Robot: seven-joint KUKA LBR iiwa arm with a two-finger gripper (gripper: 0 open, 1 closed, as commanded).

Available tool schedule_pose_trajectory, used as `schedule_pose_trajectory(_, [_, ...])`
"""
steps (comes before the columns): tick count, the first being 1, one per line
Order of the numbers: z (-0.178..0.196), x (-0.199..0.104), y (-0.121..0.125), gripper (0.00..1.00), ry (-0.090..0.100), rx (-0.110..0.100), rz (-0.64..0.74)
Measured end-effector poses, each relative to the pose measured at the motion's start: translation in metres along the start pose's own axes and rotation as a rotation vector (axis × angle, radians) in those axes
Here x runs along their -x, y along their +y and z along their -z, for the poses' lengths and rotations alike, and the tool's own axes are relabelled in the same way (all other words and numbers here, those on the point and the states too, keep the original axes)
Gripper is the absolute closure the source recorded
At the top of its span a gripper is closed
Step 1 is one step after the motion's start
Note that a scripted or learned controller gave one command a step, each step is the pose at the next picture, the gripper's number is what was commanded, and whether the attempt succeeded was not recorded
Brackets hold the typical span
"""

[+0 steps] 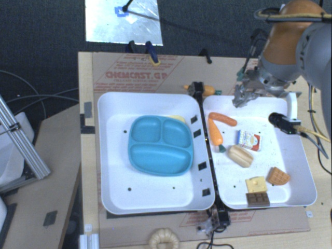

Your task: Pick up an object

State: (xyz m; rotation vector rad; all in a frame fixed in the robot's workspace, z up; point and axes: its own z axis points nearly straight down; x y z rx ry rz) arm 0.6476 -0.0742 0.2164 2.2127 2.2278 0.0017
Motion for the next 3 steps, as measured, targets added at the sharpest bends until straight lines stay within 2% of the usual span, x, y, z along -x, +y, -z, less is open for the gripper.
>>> schedule_pose_trajectory(1, [0.019, -0.005, -0.002, 1.0, 0.001, 0.001, 0.0])
schedule_pose_trajectory(2, [-0.001, 0.0, -0.01, 1.0, 0.0, -0.001, -0.006])
schedule_pose_trajectory(3, [0.002, 0.002, -0.01, 1.0, 0.0, 0.001, -0.006])
